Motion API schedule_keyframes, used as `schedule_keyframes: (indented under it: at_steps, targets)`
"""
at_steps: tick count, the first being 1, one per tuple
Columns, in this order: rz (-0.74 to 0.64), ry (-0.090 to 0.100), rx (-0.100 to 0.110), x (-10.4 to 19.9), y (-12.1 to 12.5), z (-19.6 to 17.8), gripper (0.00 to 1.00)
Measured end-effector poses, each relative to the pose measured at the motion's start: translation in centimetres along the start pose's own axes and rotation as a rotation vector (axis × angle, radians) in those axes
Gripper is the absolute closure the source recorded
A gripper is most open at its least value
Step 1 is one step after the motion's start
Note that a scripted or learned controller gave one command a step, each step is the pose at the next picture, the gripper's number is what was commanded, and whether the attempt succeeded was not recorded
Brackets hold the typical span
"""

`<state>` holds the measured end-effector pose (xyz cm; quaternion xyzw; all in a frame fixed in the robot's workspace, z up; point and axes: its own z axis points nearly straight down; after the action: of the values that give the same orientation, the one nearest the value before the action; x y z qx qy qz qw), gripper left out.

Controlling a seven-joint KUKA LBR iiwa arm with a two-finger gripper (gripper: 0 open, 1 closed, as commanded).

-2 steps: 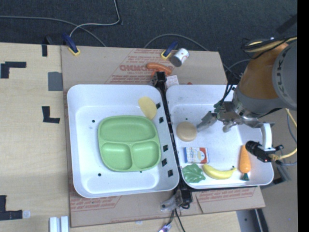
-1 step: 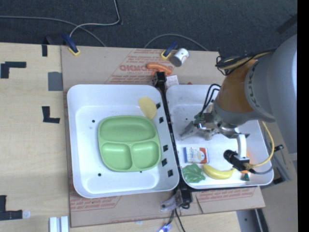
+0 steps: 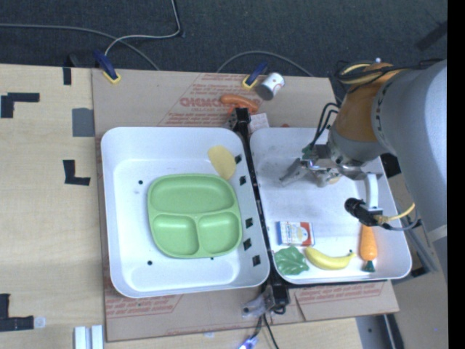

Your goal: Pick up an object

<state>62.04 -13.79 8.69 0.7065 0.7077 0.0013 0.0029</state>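
Over the right bin point(image 3: 396, 267), gripper point(image 3: 309, 171) hanging low above bare white floor with fingers spread apart, gripping nothing. Down along the near edge, banana point(image 3: 328, 259) lying flat, long axis running left-right, ends curling up toward the far side. Sitting beside a green leafy piece point(image 3: 290, 260), carrot point(image 3: 368, 244) standing lengthwise just right, small carton point(image 3: 294, 233) just behind.

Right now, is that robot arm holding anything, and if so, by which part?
Nothing is held. The gripper hangs over a bare patch of the right bin, its fingers apart with nothing between them; the carrot and banana lie apart from it.
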Motion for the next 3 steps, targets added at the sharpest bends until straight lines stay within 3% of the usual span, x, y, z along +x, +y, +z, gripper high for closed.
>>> schedule_keyframes:
  at_steps: [1,2,3]
  targets:
    - [0.001,0.0,0.005,-3.8,-0.2,-8.4,0.0]
    - [0.001,-0.004,-0.003,-6.3,2.1,-0.2,0.0]
    - [-0.001,0.001,0.001,-2.8,3.9,0.1,0.0]
